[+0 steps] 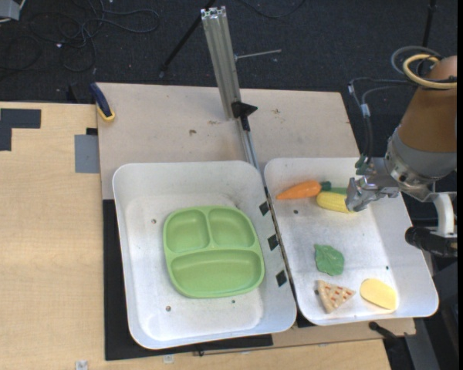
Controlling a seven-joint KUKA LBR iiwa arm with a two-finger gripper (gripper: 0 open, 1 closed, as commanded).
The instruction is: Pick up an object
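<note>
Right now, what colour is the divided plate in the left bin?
Light green divided plate, in the camera view.

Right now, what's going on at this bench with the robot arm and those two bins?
A grey arm reaches in from the right, its hand low over the right bin, right at the end of a yellow corn cob. The cob lies beside an orange carrot. Further forward in that bin sit a green leafy piece, a pizza slice and a yellow chip-shaped piece. The left bin holds a green divided plate. Nothing looks lifted yet.
</note>
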